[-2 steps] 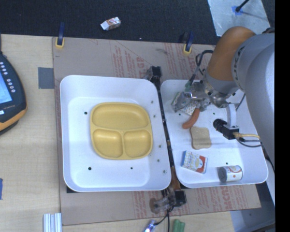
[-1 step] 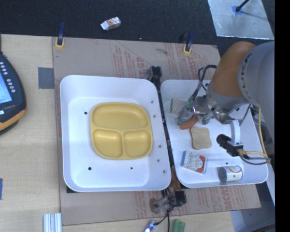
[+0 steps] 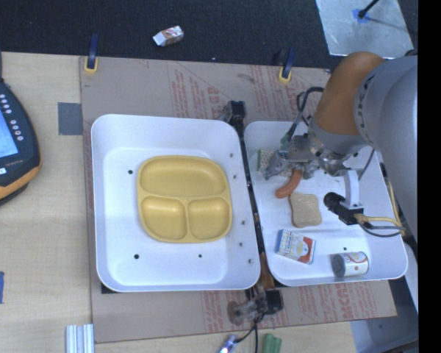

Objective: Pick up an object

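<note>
The step in hand looks like the reach-and-close part of a pick: the arm, coming in from the right, has its gripper [image 3: 292, 162] low in the upper left part of the right bin [image 3: 397, 271], right over the orange-red sausage-shaped piece [image 3: 287, 185] and next to a small greenish item [image 3: 267, 158] by the bin's left wall. From this slanted overhead view I cannot tell how the gripper is set, because the wrist hardware and cables crowd the spot; nothing can be seen held by it, so no object counts as picked. The sausage-shaped piece lies on the bin floor, tilted, its upper end touching or tucked under the gripper, and it seems the likeliest target. The next move, as I judge it, calls for a firm closure across that narrow piece and then a straight lift; a rounded, slim thing may roll or slip out. Other candidates sit in the same bin: a tan bread-like slice [image 3: 305, 209] just below the sausage, a small carton [image 3: 295, 245] nearer the front, and a little can [image 3: 350, 263] lying on its side at the front right. The left bin [image 3: 110, 197] holds 1 yellow divided tray [image 3: 184, 198], well apart from the arm. The arm's grey body and orange band [image 3: 342, 98] lean over the right bin's far edge, wrist pitched downward.
</note>
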You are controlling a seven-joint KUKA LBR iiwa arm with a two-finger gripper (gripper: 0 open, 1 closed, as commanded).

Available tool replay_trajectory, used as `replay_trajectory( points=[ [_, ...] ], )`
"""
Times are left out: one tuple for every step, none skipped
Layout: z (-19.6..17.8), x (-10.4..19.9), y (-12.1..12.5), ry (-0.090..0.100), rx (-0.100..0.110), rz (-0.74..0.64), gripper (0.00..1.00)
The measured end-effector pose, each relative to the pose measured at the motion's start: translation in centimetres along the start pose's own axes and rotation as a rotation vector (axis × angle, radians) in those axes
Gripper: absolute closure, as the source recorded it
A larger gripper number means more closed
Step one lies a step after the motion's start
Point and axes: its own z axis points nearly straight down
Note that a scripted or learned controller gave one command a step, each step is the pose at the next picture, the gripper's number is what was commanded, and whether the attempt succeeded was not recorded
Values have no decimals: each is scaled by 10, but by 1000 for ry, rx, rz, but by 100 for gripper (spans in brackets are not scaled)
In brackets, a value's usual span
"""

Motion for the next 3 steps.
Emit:
replay_trajectory(
  points=[
    [0,-4,37,0,0,-1,0],
    [-2,-15,-8,-1,2,0,0],
    [1,-18,-55,-2,2,-1,0]
  ],
)
